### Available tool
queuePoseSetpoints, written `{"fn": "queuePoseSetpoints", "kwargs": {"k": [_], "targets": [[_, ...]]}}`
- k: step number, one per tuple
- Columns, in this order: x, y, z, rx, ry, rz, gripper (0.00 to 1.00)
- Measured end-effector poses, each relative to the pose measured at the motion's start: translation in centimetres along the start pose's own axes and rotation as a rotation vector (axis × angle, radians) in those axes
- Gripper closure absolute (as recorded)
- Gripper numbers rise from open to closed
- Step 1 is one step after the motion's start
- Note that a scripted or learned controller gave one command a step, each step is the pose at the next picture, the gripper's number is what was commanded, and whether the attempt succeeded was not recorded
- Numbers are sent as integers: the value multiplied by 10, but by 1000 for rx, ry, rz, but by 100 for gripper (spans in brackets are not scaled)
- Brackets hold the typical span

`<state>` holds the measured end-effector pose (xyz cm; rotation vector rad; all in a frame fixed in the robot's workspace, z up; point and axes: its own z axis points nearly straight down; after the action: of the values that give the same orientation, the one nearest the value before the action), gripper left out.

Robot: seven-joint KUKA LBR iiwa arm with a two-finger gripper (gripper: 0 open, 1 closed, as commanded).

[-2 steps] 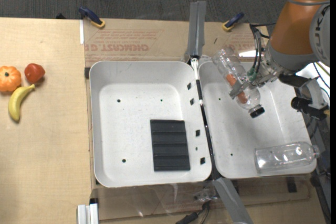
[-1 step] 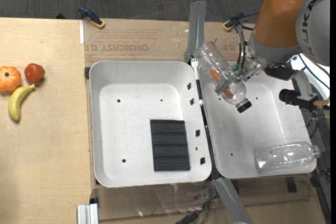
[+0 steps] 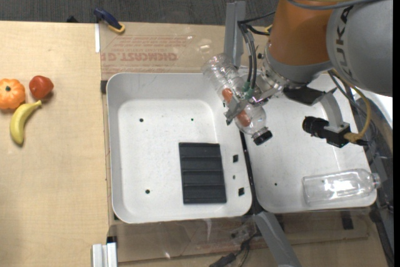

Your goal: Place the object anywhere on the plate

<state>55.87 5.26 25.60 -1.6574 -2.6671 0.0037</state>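
My gripper [image 3: 240,106] hangs over the divider between the two bins, reaching in from the right under the orange band. It is shut on a small clear plastic bottle [image 3: 226,79] that lies slanted across it. The bottle's black cap [image 3: 262,136] points down-right over the right bin [image 3: 281,194], and its other end sits above the back-right corner of the left bin [image 3: 125,153]. A black ribbed rectangular plate [image 3: 202,173] lies flat in the left bin, near the front and right of centre, below and left of the gripper.
A second, larger clear bottle [image 3: 340,187] lies on its side at the front of the right bin. A black fitting [image 3: 325,129] hangs off the arm over that bin. On the wooden bench at far left lie a banana [image 3: 20,122], an orange [image 3: 10,94] and a red fruit [image 3: 41,87].
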Motion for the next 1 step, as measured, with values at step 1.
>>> {"fn": "queuePoseSetpoints", "kwargs": {"k": [1], "targets": [[-48,6,-15,-2,-2,-143,100]]}}
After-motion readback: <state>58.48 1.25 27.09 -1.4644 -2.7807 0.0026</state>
